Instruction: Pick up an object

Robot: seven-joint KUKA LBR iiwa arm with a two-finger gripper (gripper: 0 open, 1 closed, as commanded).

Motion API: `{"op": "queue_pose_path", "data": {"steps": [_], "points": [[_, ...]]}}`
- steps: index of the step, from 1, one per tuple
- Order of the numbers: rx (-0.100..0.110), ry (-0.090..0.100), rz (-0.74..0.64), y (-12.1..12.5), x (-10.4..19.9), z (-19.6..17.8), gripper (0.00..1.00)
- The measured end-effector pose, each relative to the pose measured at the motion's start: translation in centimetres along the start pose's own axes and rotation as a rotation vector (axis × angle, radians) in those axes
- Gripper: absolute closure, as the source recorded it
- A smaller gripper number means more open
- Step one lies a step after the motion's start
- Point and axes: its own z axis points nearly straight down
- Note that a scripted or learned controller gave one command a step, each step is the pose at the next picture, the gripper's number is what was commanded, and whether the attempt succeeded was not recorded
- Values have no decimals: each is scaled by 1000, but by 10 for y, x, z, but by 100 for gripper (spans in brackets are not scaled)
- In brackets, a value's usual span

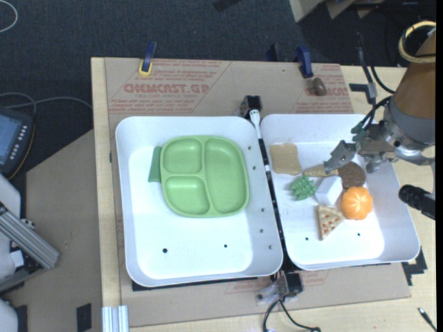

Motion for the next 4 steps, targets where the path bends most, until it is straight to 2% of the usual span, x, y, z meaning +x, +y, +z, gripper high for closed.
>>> {"op": "queue_pose_path", "data": {"steps": [1, 2, 3, 4], "points": [[-12, -2, -2, 2, 0, -6, 0], [-7, -1, -2, 0, -2, 37, 0], [-6, 0, -1, -4, -4, 100, 0], [-12, -3, -1, -3, -5, 151, 0]]}}
